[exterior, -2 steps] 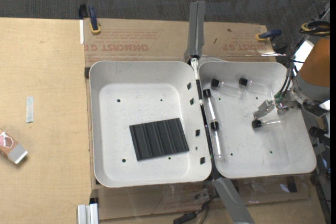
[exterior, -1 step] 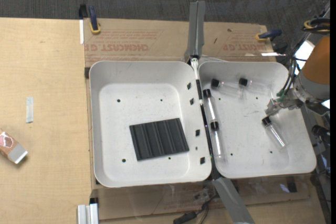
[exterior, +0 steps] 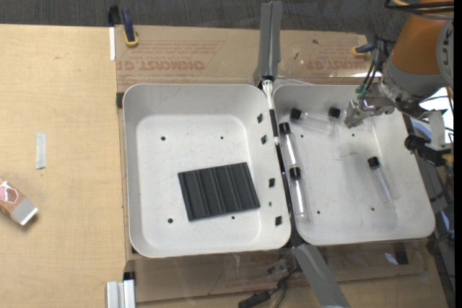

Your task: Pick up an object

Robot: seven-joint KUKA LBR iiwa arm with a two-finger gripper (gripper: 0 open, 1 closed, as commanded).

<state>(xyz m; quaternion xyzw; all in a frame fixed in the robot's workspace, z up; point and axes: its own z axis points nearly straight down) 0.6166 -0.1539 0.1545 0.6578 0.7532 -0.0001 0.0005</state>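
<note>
Plywood bench under two white bins, side by side. Hung gripper point(exterior: 358, 114) low over the right bin's point(exterior: 415, 223) far end; could not tell how wide it stood, saw nothing held. Lay just beside it: a capped clear tube point(exterior: 314, 116). Risked nudging that smooth, round tube and rolling it away.

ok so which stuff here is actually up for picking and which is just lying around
For the job:
- clear tubes with black caps in the right bin
- dark ribbed pad in the left bin
- gripper, over the right bin's far side

Lying about:
- wrapped item on the bench
- small pale strip
- clamps on the cardboard
</note>
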